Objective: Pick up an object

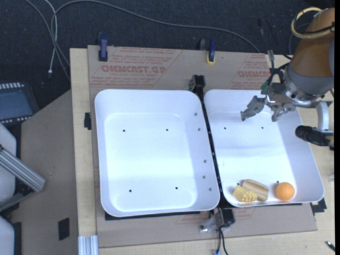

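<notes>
My gripper [264, 110] hangs over the far part of the right bin [265, 147], its two fingers spread open with nothing between them. Along the near edge of that bin lie a yellow corn cob [244, 195], a tan bread roll [256, 186] touching it, and an orange ball [285, 191] a little to their right. All of these sit well below the gripper, apart from it.
The left bin [154, 153] sits beside the right one on a cardboard sheet [138, 68] held by blue clamps [102, 42]. Cables run across the dark floor behind the bench. The arm's orange-banded wrist [313, 52] stands at the far right.
</notes>
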Robot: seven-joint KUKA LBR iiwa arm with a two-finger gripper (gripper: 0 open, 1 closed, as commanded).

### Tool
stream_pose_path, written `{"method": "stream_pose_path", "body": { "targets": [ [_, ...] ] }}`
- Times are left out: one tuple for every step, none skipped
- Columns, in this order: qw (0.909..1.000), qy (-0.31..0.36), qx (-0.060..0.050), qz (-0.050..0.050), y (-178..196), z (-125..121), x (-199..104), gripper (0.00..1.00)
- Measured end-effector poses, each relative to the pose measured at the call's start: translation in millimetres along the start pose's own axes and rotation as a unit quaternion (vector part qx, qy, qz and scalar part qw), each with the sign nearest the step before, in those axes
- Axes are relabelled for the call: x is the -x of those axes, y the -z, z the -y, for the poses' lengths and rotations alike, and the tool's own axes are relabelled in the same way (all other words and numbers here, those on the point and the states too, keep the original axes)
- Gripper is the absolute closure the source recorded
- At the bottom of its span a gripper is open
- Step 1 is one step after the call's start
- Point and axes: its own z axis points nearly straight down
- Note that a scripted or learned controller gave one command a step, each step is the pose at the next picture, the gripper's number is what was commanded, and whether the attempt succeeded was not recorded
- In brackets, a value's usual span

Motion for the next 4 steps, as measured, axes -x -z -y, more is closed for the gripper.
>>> {"method": "stream_pose_path", "body": {
  "targets": [
    [1.0,0.0,0.0,0.0,-42.4,3.7,0.4,0.0],
    [1.0,0.0,0.0,0.0,-90.1,13.2,2.3,0.0],
    [1.0,0.0,0.003,0.001,-77.3,12.0,2.4,1.0],
    [1.0,0.0,0.004,0.001,-30.1,14.0,10.8,1.0]
  ]
}}
